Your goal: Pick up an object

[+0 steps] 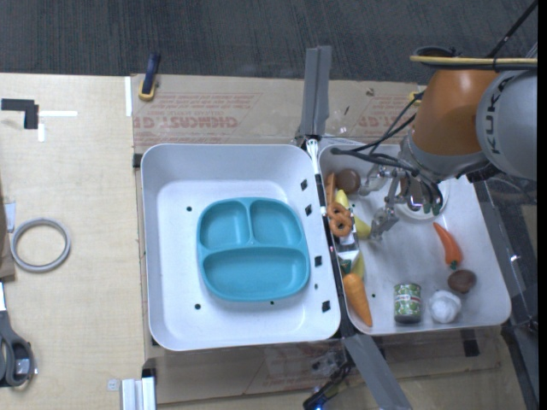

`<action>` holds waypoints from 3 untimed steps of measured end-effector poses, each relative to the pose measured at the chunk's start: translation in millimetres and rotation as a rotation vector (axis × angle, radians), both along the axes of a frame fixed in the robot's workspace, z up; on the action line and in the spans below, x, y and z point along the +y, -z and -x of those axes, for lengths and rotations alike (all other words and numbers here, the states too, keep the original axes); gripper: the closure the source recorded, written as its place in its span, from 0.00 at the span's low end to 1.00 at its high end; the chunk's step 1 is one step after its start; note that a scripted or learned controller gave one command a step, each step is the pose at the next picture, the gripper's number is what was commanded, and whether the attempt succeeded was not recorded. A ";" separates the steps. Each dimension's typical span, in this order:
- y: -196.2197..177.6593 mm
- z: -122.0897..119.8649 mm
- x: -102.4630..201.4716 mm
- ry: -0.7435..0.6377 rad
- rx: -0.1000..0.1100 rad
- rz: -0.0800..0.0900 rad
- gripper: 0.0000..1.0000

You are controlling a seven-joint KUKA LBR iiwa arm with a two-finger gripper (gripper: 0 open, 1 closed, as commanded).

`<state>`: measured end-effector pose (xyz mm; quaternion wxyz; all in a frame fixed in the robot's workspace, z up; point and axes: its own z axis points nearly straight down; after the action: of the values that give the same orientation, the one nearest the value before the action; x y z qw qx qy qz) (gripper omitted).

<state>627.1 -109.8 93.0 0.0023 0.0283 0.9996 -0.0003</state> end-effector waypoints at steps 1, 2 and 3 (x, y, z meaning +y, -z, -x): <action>0.3 44.3 -59.5 -0.085 0.002 0.000 0.00; 0.4 78.4 -112.4 -0.013 0.002 0.000 0.00; 0.9 81.0 -89.6 0.109 0.002 -0.001 0.00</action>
<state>546.1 -199.4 92.2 0.0011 0.0825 0.9966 0.0002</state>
